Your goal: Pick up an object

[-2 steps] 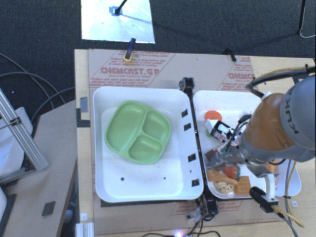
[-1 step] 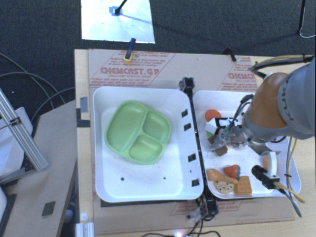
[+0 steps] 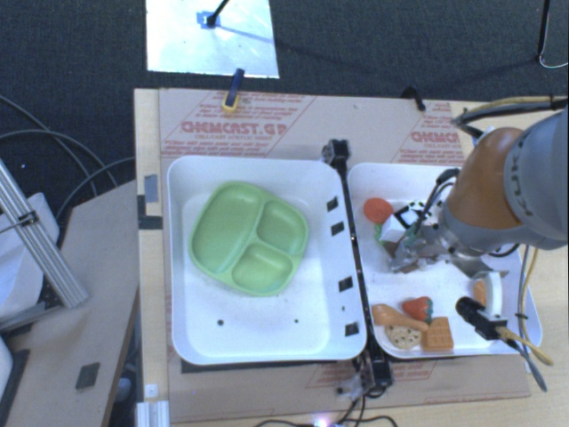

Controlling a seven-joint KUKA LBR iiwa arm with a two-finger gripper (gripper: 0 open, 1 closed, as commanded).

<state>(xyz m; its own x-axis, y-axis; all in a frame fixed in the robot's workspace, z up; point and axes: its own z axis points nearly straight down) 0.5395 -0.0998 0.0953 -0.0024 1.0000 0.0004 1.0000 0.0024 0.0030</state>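
My gripper hangs low over the middle of the right bin, its grey arm and orange band coming in from the right. Just up and left of it lie a red tomato-like piece and a small white and green piece. At the bin's front sit a carrot, a strawberry, a round cookie and an orange cracker. I see nothing between the fingers.
The left bin holds a green divided plate. A black divider with clips runs between the bins. An orange and white piece lies at the right bin's right side, under the arm.
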